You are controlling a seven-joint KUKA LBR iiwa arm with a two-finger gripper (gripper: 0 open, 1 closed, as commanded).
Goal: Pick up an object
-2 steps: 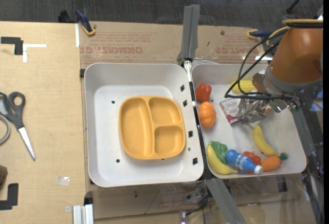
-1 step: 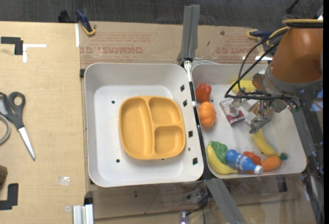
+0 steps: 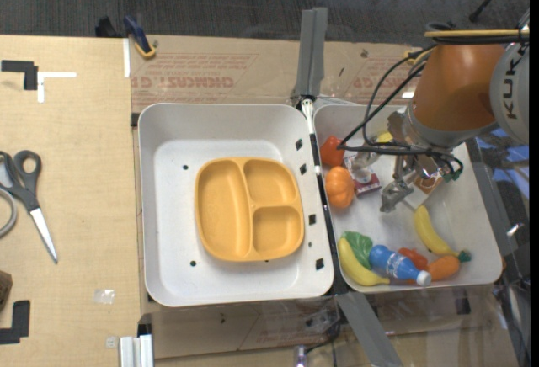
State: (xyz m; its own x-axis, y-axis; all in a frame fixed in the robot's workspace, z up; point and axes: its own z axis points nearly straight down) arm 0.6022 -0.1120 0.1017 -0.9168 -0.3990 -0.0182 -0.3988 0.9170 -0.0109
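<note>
My gripper (image 3: 379, 180) hangs low in the right bin (image 3: 482, 214), under the orange band of the arm. Its two grey fingers (image 3: 393, 194) stand apart, so it is open, and no object is clamped between them. A small red and white packet (image 3: 368, 183) lies on the bin floor close by the fingers. Left of it sit an orange toy pumpkin (image 3: 339, 187) and a red toy (image 3: 331, 151). A yellow banana (image 3: 431, 231) lies just right of and below the gripper. Along the front wall lie a second banana (image 3: 357, 267), a green toy (image 3: 360, 243), a blue bottle (image 3: 392, 263) and an orange carrot (image 3: 446, 266).
The left bin (image 3: 160, 214) holds a yellow divided plate (image 3: 250, 208). Scissors (image 3: 29, 197) lie on the wooden bench at the far left. A blue-handled tool (image 3: 139, 35) rests by the cardboard sheet behind the bins. Black cables run from the arm over the right bin's back.
</note>
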